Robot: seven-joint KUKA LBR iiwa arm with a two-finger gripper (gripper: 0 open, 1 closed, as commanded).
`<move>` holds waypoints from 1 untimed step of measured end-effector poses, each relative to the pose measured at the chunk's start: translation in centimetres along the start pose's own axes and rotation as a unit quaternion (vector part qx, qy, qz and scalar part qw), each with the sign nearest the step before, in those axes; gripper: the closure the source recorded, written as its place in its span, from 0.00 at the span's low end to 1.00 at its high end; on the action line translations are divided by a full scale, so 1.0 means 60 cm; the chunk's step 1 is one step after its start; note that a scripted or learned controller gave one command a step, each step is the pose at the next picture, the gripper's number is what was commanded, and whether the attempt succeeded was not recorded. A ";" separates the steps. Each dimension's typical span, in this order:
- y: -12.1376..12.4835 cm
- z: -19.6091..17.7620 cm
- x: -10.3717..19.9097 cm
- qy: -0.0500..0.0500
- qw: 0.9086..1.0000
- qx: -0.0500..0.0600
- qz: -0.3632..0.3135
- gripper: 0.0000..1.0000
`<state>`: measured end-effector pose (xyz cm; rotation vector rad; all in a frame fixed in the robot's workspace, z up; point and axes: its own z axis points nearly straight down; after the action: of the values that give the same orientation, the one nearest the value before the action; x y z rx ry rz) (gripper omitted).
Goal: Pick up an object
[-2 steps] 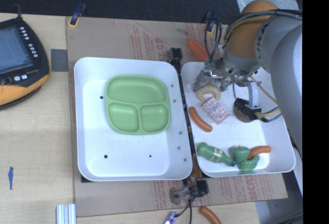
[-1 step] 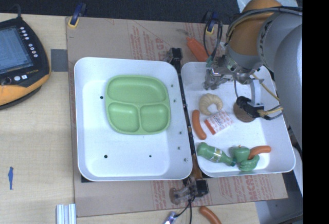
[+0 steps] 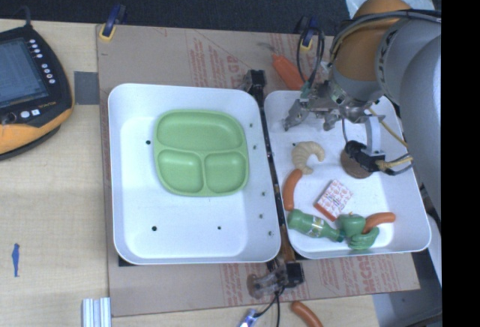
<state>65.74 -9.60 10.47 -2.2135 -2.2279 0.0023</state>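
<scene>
**Jaws hang over the right bin's far end**

While the grey arm (image 3: 416, 85) reaches in from the right, its jaws (image 3: 315, 117) sit low over the far end of the right bin (image 3: 420, 243); they look spread, with nothing between the fingers (image 3: 294, 120). Just nearer the camera lies a cream croissant-shaped toy (image 3: 307, 154), and beside it a brown disc (image 3: 357, 165). Further toward the near rim rest an orange sausage (image 3: 291, 188), a red-and-white packet (image 3: 334, 199), a green bottle (image 3: 313, 225) and a green toy (image 3: 356, 232) with a second orange sausage (image 3: 379, 220) touching it. On the tabletop (image 3: 45, 228), the left bin (image 3: 131, 228) holds a green divided plate (image 3: 201, 151). At the left edge sits a teach pendant (image 3: 26, 89).
</scene>
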 end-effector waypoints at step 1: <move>-0.078 -0.020 -0.184 0.000 1.000 0.001 0.002 0.00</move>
<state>61.11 -20.65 11.67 -2.2177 -2.2214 0.0057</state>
